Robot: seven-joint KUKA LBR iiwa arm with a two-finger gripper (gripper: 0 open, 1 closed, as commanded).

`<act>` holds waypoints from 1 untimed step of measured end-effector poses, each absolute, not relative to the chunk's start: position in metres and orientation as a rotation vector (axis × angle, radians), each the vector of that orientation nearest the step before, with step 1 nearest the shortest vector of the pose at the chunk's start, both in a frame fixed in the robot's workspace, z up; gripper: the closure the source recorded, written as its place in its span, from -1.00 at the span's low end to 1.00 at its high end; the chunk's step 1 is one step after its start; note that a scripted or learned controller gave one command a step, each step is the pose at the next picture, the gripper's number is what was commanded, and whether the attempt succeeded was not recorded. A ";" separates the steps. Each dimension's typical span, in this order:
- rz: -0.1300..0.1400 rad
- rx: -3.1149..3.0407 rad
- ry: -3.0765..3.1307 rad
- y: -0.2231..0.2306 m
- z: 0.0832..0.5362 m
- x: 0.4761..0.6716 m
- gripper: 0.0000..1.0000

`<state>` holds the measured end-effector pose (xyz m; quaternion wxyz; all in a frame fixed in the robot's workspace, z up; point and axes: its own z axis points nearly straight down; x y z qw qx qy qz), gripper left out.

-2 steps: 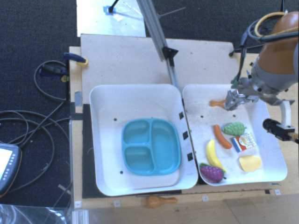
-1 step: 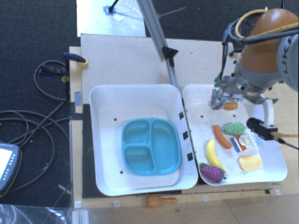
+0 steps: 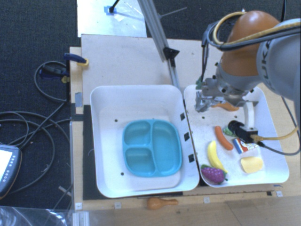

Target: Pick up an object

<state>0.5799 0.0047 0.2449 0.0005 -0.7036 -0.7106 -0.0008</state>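
In the right-hand bin (image 3: pixel 277 171), the gripper (image 3: pixel 203 102) is hanging low over the far-left corner, and whether its fingers are spread or closed I cannot tell, since the wrist is hiding them. The pickable toys are lying nearer the camera: a sausage (image 3: pixel 223 138), a banana (image 3: pixel 215 155), a bunch of purple grapes (image 3: pixel 213 174), a yellow cheese-like wedge (image 3: pixel 252 164) and a small red-white-blue carton (image 3: pixel 240 146); something orange (image 3: pixel 225 107), possibly a carrot, is peeking out just beside the gripper. The risk, as I judge it, is that the gripper is sitting close to the bin wall, so a descent here may be catching the rim or closing on bare floor, and the smooth rounded fruit may be slipping out of a pinch. The left bin (image 3: pixel 106 126) is holding a teal divided plate (image 3: pixel 152 148). The pale worktop (image 3: pixel 127 60) is standing on dark carpet, with cables (image 3: pixel 33 121) trailing at the left and a wooden piece (image 3: pixel 162 202) resting at its front edge.
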 end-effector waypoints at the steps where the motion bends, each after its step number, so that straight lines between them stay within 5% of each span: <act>1: -0.003 -2.208 -2.232 0.054 0.246 0.565 1.00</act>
